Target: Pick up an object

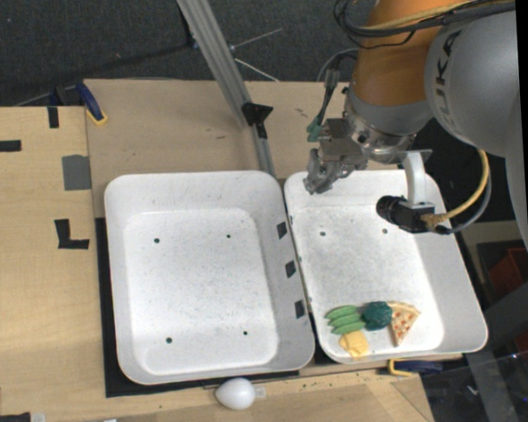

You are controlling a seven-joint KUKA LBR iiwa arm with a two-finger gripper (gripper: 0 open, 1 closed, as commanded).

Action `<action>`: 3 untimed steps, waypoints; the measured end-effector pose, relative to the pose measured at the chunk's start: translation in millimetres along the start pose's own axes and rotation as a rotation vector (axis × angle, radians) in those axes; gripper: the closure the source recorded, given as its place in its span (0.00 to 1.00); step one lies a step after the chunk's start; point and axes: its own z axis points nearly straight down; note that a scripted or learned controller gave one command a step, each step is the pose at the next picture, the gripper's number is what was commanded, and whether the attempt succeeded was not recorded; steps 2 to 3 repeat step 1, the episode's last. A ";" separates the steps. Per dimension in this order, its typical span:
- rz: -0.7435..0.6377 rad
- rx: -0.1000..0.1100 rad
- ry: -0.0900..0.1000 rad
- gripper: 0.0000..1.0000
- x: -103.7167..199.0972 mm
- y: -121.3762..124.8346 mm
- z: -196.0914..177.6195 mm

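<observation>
Jaws poised above the right bin's far edge, nothing lifted yet.

Jaws (318, 181): whether they stand apart or together cannot be told; no object shows between them, so the pick looks not yet begun. Right bin (446, 266) holds a green piece (344, 317), dark teal piece (376, 314), yellow piece (353, 342) and pizza slice (403, 320) clustered at its near edge, well apart from the jaws. A white egg (235, 394) lies on the desk (37, 291) beside the left bin (126, 285).

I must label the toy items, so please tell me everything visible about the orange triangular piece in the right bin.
The orange triangular toy pizza slice looks like plastic, with small dark spots on top. It lies flat near the front rim of the right white bin, touching the dark green round toy on its left.
</observation>
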 end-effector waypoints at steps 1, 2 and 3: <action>0.000 0.002 0.000 1.00 53.5 -20.0 24.0; 0.000 0.002 0.000 1.00 53.5 -20.0 24.0; 0.000 0.002 0.000 1.00 53.5 -20.0 24.0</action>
